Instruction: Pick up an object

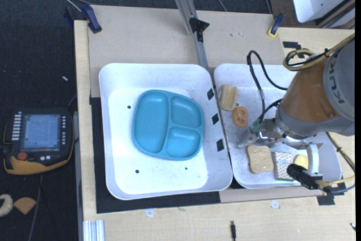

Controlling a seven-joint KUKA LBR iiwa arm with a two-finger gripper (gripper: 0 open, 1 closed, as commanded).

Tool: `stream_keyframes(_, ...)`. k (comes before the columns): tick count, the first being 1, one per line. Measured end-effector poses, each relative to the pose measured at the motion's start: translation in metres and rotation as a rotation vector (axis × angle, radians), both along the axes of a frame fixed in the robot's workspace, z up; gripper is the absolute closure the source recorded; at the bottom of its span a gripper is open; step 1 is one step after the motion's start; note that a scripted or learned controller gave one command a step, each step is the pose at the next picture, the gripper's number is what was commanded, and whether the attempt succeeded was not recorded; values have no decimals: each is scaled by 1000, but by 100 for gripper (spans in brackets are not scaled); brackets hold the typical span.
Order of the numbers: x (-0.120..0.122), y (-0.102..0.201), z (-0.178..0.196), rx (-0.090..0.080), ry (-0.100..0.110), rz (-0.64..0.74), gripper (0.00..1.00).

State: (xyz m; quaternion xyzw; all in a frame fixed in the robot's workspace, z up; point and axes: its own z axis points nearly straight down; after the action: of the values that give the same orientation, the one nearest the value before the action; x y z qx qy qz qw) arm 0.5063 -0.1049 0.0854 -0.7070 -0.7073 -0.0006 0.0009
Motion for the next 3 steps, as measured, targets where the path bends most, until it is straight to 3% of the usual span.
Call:
stream_keyframes(1,2,-2,13,-5,-8,-2,100)
stream_keyframes(3,1,8,132,-3,-7,2,100)
